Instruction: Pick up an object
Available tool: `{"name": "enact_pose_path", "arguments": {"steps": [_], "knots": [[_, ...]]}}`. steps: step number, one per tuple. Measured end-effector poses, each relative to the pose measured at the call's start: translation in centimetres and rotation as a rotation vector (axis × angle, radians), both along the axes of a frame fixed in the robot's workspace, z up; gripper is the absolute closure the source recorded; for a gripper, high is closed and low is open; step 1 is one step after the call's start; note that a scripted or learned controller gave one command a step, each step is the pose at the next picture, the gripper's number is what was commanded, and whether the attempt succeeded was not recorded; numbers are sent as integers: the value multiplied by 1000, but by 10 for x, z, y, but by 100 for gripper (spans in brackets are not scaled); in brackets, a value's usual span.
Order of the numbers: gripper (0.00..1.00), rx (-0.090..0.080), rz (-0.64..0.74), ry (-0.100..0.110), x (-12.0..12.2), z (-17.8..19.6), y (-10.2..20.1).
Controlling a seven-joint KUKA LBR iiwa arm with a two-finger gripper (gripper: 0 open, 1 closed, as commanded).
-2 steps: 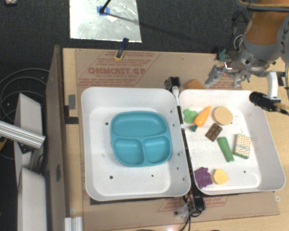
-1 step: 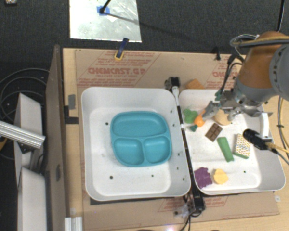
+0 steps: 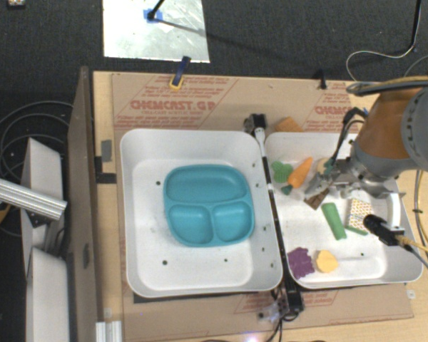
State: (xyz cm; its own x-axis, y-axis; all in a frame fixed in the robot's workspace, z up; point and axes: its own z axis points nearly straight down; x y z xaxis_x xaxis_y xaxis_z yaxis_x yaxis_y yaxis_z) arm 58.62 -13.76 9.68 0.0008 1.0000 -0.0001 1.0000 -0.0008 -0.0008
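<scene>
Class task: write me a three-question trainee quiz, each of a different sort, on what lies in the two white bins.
1. True or false: the teal divided tray sits in the left bin.
2. Which lies nearest the purple piece? A green stick; B yellow piece; C orange carrot.
3. Fill in: the gripper hovers over the ___ bin.

Key: 1 true; 2 B; 3 right.

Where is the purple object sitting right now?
The purple object lies in the right bin, near its front-left corner, just left of the yellow piece and close to the divider between the bins.
</scene>
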Motion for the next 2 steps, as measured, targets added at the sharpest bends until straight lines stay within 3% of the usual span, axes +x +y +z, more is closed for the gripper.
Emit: {"name": "enact_pose_path", "arguments": {"steps": [1, 2], "knots": [[0, 1, -2, 4, -66, -13, -15], [100, 0, 2, -5, -61, -1, -13]]}}
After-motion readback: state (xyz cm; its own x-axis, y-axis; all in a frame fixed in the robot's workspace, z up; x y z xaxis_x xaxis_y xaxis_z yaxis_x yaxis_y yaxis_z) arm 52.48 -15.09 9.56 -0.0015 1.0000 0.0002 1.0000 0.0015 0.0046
